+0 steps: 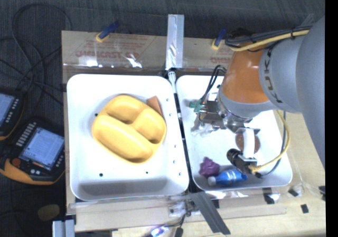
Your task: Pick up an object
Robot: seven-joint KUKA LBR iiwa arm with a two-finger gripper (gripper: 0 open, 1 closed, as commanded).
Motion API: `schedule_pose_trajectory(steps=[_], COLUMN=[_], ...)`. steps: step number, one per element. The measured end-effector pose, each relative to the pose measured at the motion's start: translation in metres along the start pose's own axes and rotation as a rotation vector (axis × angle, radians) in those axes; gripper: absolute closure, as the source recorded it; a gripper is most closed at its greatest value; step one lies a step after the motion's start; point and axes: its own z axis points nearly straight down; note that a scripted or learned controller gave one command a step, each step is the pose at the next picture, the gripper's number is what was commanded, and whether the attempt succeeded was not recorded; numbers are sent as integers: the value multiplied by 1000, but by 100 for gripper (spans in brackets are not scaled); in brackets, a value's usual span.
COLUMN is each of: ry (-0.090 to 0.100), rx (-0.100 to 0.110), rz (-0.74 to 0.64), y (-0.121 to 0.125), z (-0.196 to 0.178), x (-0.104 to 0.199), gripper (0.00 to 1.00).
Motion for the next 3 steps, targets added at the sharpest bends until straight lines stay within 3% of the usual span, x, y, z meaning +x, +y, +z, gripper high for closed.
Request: schedule_pose_trajectory(steps=[1,2,3], ry=[0,-3,-3], rx=[0,-3,-5], rz=[0,-309,-615], y=[0,139,156], z=[0,6,6], x=[0,-48,-62], gripper=[0,0,0])
